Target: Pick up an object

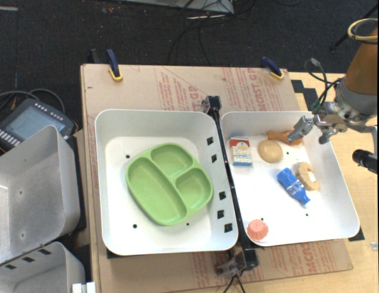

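Observation:
My gripper hangs over the far right part of the right bin, open, with nothing between its fingers. Its left finger is close to a thin orange-brown object by the bin's far wall. A tan round object lies just left of the gripper. Further left is a small red, white and blue box. Nearer the front lie a blue packet and a beige lumpy piece touching it. A pink round cap sits at the bin's front left.
The left bin holds a green divided plate. A black divider runs between the bins. Grey equipment stands left of the bench, and clamps grip the board's far edge.

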